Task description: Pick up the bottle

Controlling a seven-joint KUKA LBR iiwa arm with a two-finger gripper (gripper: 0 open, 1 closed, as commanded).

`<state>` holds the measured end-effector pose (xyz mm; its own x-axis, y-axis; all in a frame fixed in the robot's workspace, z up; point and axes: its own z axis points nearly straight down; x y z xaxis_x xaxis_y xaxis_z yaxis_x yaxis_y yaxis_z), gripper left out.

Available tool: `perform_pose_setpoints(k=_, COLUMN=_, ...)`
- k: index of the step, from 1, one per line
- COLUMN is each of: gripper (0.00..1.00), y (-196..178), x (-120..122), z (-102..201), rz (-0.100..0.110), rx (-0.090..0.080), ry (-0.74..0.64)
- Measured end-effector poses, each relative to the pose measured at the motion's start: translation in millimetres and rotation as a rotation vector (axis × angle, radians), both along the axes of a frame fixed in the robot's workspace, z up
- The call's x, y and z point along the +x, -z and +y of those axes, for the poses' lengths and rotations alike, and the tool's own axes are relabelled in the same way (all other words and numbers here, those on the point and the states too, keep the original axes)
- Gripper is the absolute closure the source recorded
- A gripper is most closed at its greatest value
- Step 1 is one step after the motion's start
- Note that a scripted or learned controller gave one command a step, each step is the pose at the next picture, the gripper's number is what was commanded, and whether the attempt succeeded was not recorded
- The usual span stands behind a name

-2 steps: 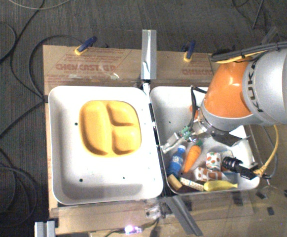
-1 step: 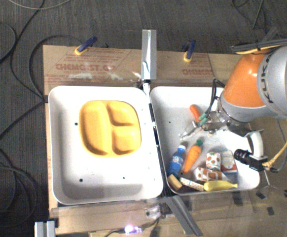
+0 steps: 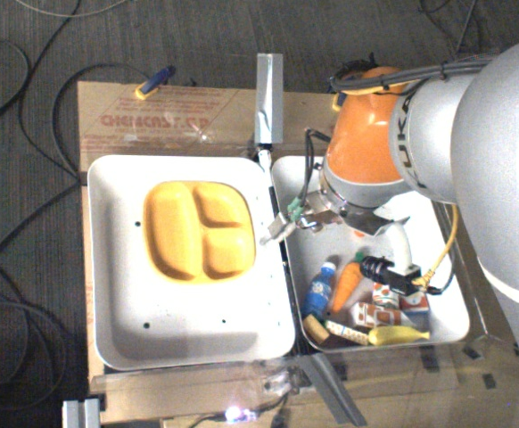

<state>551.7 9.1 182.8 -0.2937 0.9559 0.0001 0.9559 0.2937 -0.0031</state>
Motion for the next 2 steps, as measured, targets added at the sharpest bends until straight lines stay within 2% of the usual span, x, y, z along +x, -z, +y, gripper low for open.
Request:
perform_pose_setpoints(k=1, gripper=0.0, y=0, x=-58, z=-45, rz=0.0, rx=-0.002, ry=0.14)
perform_pose_setpoints(k=2, gripper=0.0, y=0, x=-68, z=-88, rz=-0.001, rx=-0.002, ry=0.151)
